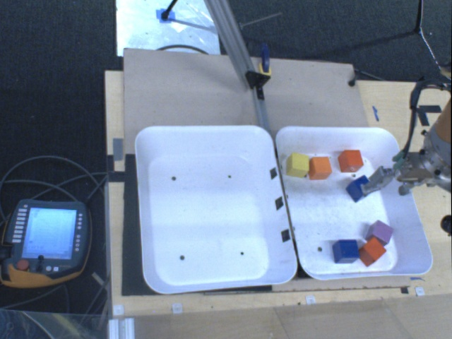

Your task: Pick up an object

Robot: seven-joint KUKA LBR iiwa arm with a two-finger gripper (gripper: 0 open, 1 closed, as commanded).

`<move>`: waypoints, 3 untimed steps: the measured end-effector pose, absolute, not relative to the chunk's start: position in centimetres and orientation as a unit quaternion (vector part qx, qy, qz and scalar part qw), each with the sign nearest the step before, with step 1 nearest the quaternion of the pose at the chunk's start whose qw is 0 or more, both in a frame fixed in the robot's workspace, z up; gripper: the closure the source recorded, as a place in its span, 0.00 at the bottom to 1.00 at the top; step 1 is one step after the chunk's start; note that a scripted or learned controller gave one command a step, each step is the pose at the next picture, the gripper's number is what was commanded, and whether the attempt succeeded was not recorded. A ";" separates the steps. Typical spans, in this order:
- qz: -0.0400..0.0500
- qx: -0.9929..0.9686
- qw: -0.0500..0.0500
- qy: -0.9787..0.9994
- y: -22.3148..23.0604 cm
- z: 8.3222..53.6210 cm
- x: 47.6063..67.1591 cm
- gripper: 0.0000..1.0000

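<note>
Six small coloured blocks lie in the right-hand shallow white bin (406, 210). Along its far side: a yellow cube (297, 165) touching an orange cube (320, 168), and a second orange-red cube (350, 161) just beside them. Near its front: a dark blue cube (345, 251) touching an orange cube (372, 251), with a pale purple cube (381, 231) against that one.

Item in hand: a blue block (357, 188), tilted, sitting at the tip of the grey two-finger gripper (371, 183), which reaches in from the right over the bin wall. The fingers appear closed on the block's right end, a corner-biased hold rather than a square one.

Risks, judged: the block may twist out or drop on the lift, since so little of it seems to sit between the fingers; a fall could land it on the cubes below.

Left-hand shallow white bin (148, 161): four small dark spots on its floor.

Surface: pale wooden bench (113, 189) with a brown board (183, 83) behind the bins. Surroundings: dark carpet, an orange-and-grey teach pendant (44, 240) with cable at left, a slanted metal pole (229, 34) clamped at the board.
</note>
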State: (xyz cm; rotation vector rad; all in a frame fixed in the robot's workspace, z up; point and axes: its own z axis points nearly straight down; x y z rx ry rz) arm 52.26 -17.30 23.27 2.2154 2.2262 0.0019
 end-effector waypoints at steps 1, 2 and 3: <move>0.001 0.706 0.001 0.708 -17.3 23.3 52.3 0.00; -0.001 0.706 -0.001 0.708 -17.2 17.2 52.7 0.00; -0.001 0.706 -0.001 0.708 -17.6 11.6 53.6 0.00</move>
